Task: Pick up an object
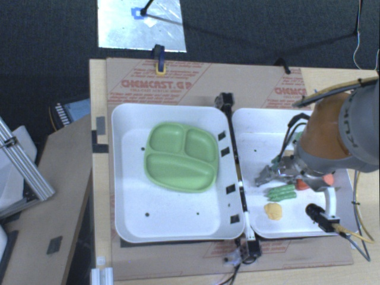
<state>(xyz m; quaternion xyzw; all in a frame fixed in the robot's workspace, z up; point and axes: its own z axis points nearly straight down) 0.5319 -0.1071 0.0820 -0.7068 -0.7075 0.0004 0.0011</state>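
Camera view: the tool (265,176) is low inside the right bin (255,129), and its two fingers look spread apart with nothing between them. Just below it lies a green bean (281,193), and below that a small yellow piece (273,210). A bit of orange food (303,184) peeks out by the arm. The left bin (127,218) has a green plate (180,157) in it. Both bins sit on the worktop (101,70). Nothing is picked up yet, so I think the grab and the lift are left to do
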